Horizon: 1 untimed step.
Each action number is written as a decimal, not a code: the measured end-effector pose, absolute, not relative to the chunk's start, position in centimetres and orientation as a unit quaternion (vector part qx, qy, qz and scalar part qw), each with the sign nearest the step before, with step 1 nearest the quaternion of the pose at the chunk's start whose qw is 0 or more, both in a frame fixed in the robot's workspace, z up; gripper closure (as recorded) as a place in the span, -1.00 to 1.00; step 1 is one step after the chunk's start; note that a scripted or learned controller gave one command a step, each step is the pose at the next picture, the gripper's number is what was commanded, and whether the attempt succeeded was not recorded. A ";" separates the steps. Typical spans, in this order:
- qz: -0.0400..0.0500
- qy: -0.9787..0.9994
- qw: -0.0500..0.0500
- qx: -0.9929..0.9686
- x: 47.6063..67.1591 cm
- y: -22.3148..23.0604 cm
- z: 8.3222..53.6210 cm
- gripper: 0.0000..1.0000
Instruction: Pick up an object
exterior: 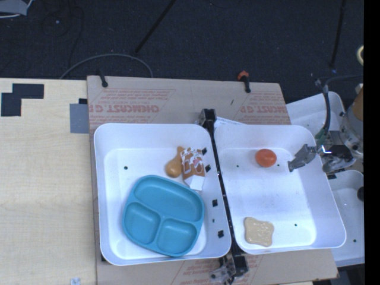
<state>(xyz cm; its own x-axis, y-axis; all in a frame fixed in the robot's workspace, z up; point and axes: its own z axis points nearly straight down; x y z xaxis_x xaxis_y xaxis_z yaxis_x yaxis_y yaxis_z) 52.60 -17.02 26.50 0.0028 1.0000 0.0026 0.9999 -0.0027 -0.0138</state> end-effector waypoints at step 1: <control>0.001 -0.707 0.001 -0.707 52.8 -17.0 27.2 -1.00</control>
